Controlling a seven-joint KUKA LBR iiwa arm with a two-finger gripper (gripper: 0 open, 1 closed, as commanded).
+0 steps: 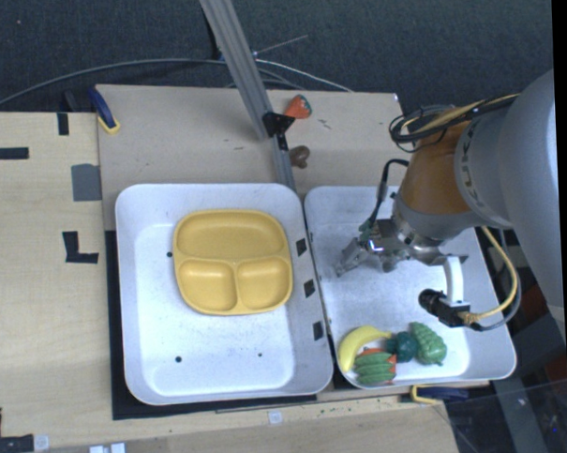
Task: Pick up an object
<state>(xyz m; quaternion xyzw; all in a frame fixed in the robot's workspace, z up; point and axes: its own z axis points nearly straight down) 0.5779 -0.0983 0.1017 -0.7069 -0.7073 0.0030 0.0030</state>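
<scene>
The arm (488,179) reaches in from 3 o'clock, its orange band (432,181) above the wrist, and the gripper (352,260) hangs over the upper half of the right bin (486,357). Its fingers (346,262) point toward 9 o'clock, close to the bin's left wall; whether they are spread or closed I cannot tell (they blur into one grey shape), and nothing shows between them.

The toys sit in a cluster at the right bin's 6 o'clock edge, well apart from the gripper: a banana (356,343) curving over a carrot (373,365), with a dark green piece (402,345) just beside them and a lighter green piece (427,343) at the cluster's 3 o'clock end.

The left bin (141,302) holds a yellow tray (233,261) with three compartments, lying flat toward the bin's 12 o'clock side. Both bins rest on the tabletop (186,131).
</scene>
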